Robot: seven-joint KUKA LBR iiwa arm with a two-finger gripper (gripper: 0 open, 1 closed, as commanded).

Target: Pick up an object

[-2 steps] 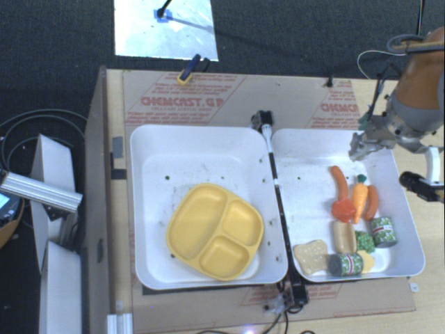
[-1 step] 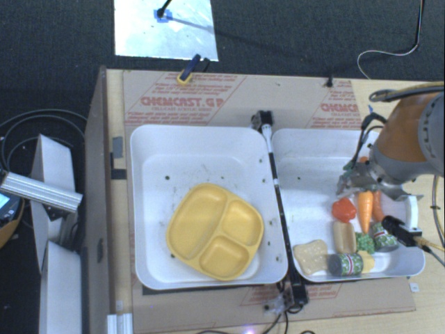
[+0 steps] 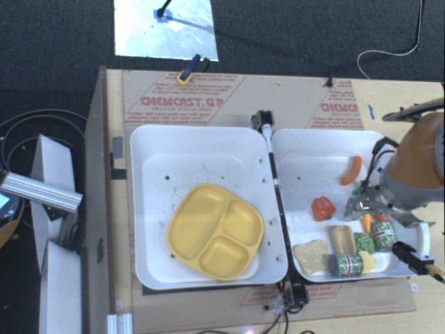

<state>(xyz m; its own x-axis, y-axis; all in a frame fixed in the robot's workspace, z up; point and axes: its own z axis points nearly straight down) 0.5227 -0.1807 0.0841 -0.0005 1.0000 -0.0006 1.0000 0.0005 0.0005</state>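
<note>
Though the gripper (image 3: 361, 206) hangs low in the right bin (image 3: 306, 152), its finger state cannot be told, and no object is seen held

Nearest it lie a red pepper-like toy (image 3: 322, 208), an orange sausage shape (image 3: 351, 170) and a green-labelled can (image 3: 346, 264); all look like light, stiff, smooth plastic, best pinched across their narrow middle, the can prone to rolling. Small pieces under the wrist are partly hidden and hard to name; the left bin (image 3: 160, 145) holds a yellow divided tray (image 3: 215, 232)

Smooth, glossy plastic is seen in the yellow sectioned tray (image 3: 215, 232) and two white bins (image 3: 149, 186); matt brown cardboard (image 3: 229, 92), perhaps, lies beneath.
</note>
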